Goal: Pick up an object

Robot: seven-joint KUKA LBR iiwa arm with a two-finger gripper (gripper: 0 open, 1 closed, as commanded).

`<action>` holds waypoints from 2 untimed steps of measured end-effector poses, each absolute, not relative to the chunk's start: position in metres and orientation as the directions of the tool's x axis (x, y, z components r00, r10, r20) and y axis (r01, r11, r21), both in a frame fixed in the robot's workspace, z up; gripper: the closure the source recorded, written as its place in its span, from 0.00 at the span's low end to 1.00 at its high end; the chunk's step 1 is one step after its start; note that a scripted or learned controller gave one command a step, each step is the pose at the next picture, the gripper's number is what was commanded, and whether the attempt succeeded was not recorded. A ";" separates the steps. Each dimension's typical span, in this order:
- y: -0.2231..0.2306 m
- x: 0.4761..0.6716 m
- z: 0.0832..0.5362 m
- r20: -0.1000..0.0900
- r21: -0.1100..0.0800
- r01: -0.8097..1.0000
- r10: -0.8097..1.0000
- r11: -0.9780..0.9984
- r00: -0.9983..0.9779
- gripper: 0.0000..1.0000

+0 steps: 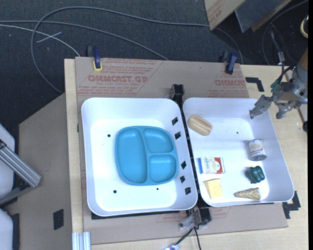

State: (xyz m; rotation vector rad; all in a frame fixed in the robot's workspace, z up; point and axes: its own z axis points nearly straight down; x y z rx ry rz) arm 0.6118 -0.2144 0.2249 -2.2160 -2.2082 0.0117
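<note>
Resting on a tan bench over dark carpet, two white bins sit side by side. Left bin holds a blue divided plate at its centre, with bare floor all round it. Right bin, beside the plate: bun at top left, can, carton, green piece, cheese, wedge. Gripper hangs above the right bin's far corner, fingers spread, grasping nothing.

Dark carpet floor fills the upper left, crossed by thin cables. A cardboard box sits at the top right. The tabletop is pale wood.
</note>
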 end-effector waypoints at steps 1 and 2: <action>-0.214 0.615 0.234 0.001 0.000 1.000 1.000 0.000 0.000 0.00; -0.214 0.619 0.172 0.002 -0.005 1.000 1.000 0.001 -0.001 0.00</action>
